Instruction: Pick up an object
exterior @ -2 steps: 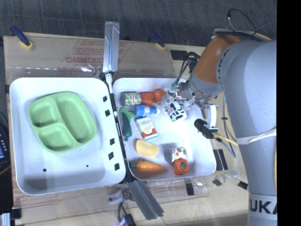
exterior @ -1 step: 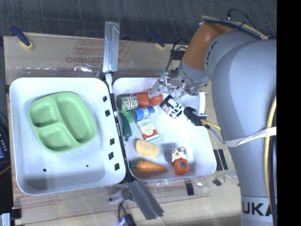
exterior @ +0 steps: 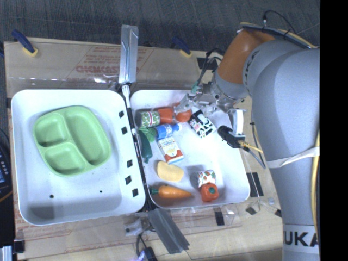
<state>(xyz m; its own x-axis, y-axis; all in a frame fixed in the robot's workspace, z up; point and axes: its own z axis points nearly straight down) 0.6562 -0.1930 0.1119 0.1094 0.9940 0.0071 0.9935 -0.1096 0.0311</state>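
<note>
Camera view: grey arm (exterior: 283, 107) reaching in from right, pincer (exterior: 191, 103) hanging low over far side of right bin (exterior: 239, 173), just above black-and-white patterned object (exterior: 202, 125) and red item (exterior: 183, 115). Cannot tell pincer state. Right bin also carrying green-capped can (exterior: 148, 118), blue bottle (exterior: 166, 130), small carton (exterior: 171, 150), yellow piece (exterior: 170, 172), toy carrot (exterior: 173, 192), red-topped cup (exterior: 207, 181). Left bin (exterior: 22, 162) holding green divided tray (exterior: 72, 139).
</note>
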